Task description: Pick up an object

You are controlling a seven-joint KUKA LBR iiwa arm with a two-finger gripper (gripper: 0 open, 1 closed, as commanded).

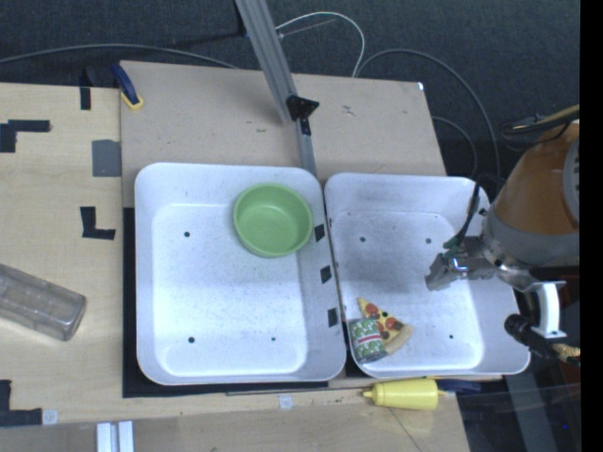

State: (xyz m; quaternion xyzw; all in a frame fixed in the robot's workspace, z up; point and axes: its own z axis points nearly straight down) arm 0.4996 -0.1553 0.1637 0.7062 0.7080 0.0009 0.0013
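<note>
A green bowl (272,219) sits upright near the back right corner of the left bin (160,281). A pizza-slice toy (383,324) lies beside a small green and grey packet (366,340) at the front left of the right bin (405,205). My gripper (443,273) hangs over the right side of the right bin, right of and behind the pizza slice and apart from it. Nothing shows between its fingers.
A yellow mustard bottle (407,395) lies on the bench just in front of the right bin. A clear plastic cup (36,301) lies on its side at the far left. A grey pole (273,55) slants down to the bins' back edge.
</note>
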